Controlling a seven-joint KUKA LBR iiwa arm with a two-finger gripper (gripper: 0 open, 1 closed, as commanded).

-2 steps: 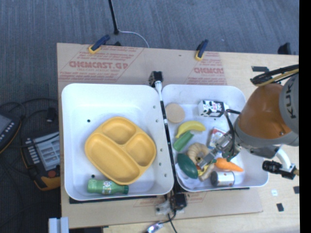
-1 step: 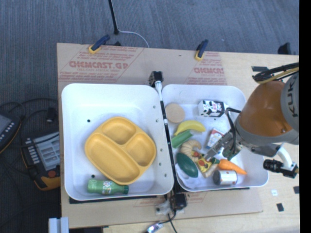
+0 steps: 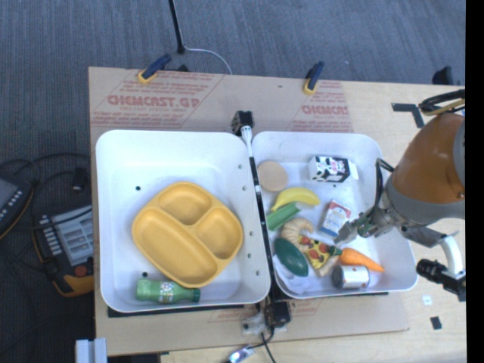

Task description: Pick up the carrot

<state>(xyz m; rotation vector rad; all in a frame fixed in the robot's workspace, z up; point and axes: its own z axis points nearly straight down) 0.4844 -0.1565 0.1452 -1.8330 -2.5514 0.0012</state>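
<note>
Bench (image 3: 151,104) bears two white bins (image 3: 121,157) side by side.

One overhead camera looks slantwise onto both bins (image 3: 227,146).

Left bin (image 3: 113,203): divided plate (image 3: 187,233) at centre; bottle (image 3: 168,291) lying along lower edge. Right bin (image 3: 363,144): milk carton (image 3: 331,169) at top; banana (image 3: 296,197) below it, centre-left; carrot (image 3: 360,259) lower right, just above can (image 3: 350,277); pizza slice (image 3: 317,249) left of carrot.
</note>
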